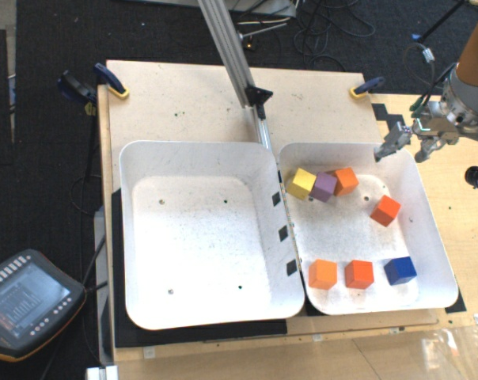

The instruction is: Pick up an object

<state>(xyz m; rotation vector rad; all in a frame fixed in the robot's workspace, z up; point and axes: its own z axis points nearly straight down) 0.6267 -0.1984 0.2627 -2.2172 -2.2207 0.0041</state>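
I am holding my pincer (405, 145) above the far right corner of the right bin (437, 248), its two fingers spread apart and gripping nothing. Seven small blocks are lying in that bin; the left bin (128, 212) is sitting beside it on the table (183, 101). Nearest my pincer is the red-orange cube (385, 210), resting alone and turned at an angle, well apart from its neighbours. A yellow cube (302, 184), a purple cube (324, 187) and an orange cube (346, 180) are crowding together in a row at the far side, touching or nearly so. Two more orange cubes (323, 274) and a blue cube (400, 270) are lining the near edge. I am judging these blocks light, rigid and smooth-faced, so closing on two opposite flat sides of the lone cube looks the safest hold; gripping across its corners could let it twist or slip away.
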